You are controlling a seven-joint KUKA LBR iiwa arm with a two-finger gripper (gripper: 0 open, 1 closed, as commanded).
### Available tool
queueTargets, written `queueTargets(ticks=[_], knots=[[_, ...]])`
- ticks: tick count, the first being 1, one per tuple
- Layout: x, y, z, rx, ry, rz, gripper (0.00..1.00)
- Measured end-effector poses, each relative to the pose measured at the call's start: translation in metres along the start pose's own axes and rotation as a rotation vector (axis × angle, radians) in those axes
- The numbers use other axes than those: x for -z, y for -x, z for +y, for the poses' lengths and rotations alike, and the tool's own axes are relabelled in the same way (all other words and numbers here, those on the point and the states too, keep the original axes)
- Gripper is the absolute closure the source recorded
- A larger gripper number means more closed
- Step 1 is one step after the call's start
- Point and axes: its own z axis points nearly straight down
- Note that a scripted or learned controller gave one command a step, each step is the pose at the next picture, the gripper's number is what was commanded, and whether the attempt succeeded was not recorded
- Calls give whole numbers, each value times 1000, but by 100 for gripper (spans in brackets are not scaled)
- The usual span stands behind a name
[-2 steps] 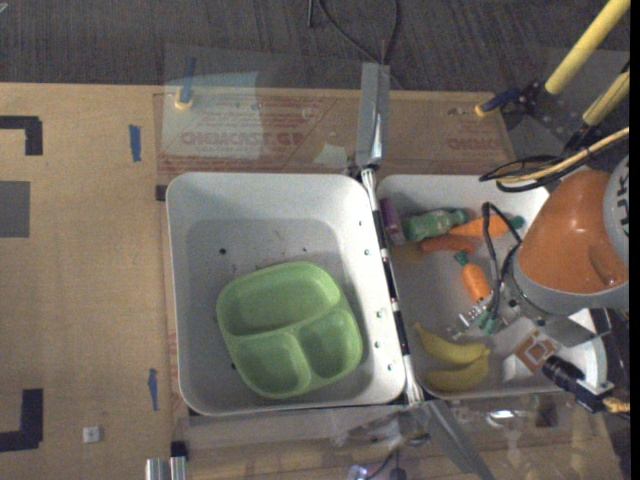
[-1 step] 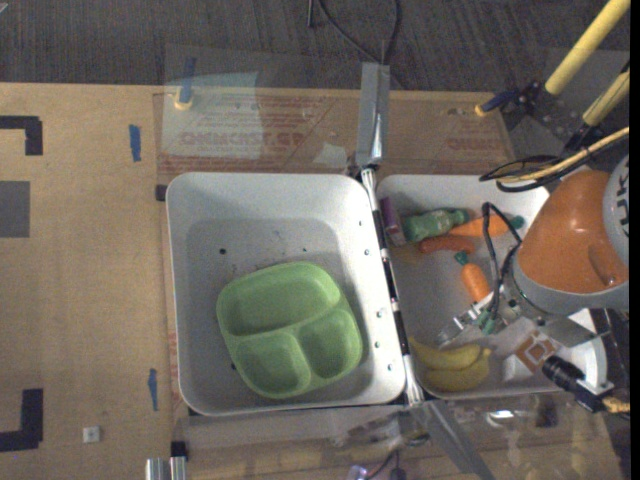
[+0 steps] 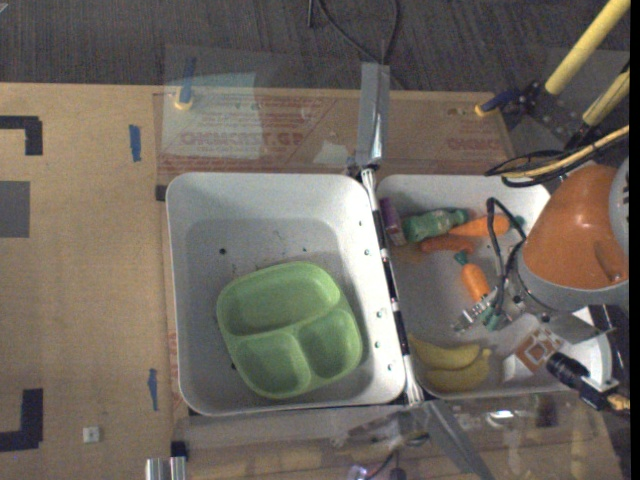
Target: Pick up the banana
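Note:
The yellow banana [image 3: 450,361] lies flat in the near left corner of the right bin [image 3: 436,296], curved along the bin's front wall. My gripper [image 3: 480,313] hangs just above and to the right of it, a short gap from the fruit. Nothing shows held in it. The grey arm with its orange band [image 3: 572,240] reaches in from the right and covers the bin's right part.
A green bottle [image 3: 434,224], a long carrot [image 3: 472,231], a small carrot [image 3: 475,279] and a purple item [image 3: 390,220] lie toward the back of the right bin. The left bin [image 3: 195,268] holds a green divided plate [image 3: 290,329]. Cables hang by the wrist.

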Motion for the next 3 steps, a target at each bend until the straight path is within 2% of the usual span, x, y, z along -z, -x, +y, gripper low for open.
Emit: queueTargets(ticks=[1,2,3], knots=[[0,0,0,0,0,0,0],[0,0,0,1,0,0,0],[-15,-5,5,143,3,-4,0]])
